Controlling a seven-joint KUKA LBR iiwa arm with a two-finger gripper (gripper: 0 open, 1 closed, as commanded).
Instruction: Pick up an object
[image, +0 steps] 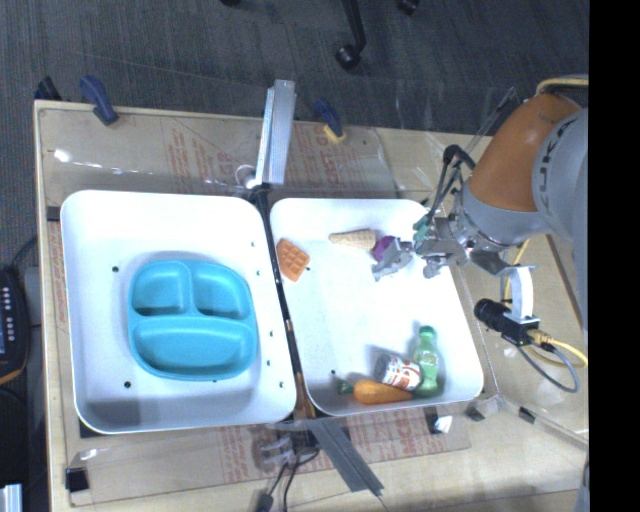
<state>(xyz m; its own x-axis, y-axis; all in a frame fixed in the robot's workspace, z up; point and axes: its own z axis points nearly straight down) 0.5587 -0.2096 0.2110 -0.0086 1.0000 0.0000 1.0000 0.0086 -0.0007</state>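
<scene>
A pale wooden bench (420, 150) carries two shallow white bins side by side and touching: the left bin (90, 300) and the right bin (340, 310). Blue clamps (98, 100) grip the far edge. What looks like a clear sheet covers the benchtop.
</scene>
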